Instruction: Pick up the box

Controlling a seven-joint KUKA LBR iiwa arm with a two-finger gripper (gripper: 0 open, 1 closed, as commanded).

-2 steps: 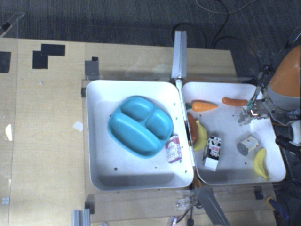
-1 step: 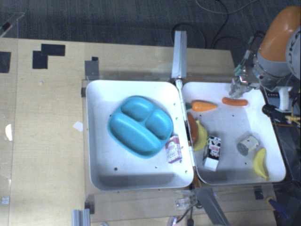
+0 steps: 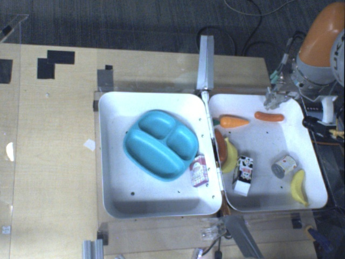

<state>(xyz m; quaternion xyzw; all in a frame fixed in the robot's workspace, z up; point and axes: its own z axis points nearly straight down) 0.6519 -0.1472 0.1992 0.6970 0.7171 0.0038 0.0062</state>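
Camera view: box (image 3: 243, 175) bears a cow-patterned label (writing unreadable).

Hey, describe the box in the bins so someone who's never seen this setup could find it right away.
Look in the right bin, toward its lower left. The box lies beside a banana near the divider. It is the only flat-sided carton there, white with black patches, unlike the rounded fruit and vegetables nearby.

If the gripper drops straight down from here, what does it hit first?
Probably the orange sausage-shaped toy in the right white bin, just under the gripper. Height is hard to judge from one slanted view. The cow-print box lies well away.
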